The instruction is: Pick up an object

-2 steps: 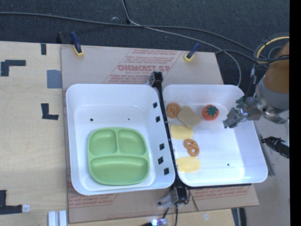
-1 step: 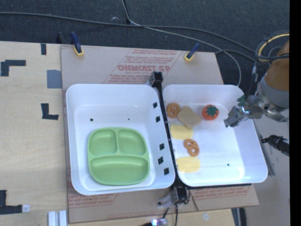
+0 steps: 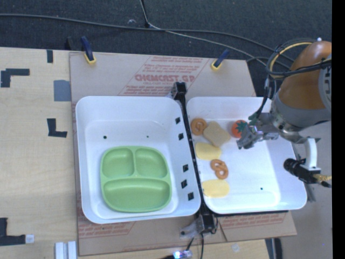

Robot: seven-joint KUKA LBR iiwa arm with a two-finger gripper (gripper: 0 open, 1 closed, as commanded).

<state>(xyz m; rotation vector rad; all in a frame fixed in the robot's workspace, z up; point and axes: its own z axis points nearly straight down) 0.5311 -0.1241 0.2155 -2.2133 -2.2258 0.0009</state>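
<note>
Several toy foods lie in the right bin (image 3: 269, 190): a round orange pretzel (image 3: 198, 126), a tan bread slice (image 3: 215, 134), a pale yellow piece (image 3: 207, 151), a second orange pretzel (image 3: 219, 169), a yellow piece (image 3: 215, 188) near the front, and a red tomato (image 3: 239, 128). My gripper (image 3: 247, 139) hangs over the bin's right-centre, just right of and below the tomato, its dark fingers pointing down-left. Nothing shows between the fingers.
The left bin (image 3: 89, 117) holds a green divided plate (image 3: 135, 178). A black divider with clips (image 3: 186, 144) runs between the bins. Two blue-yellow clamps (image 3: 87, 52) (image 3: 219, 61) grip the cardboard at the back. Cables cross the dark floor behind.
</note>
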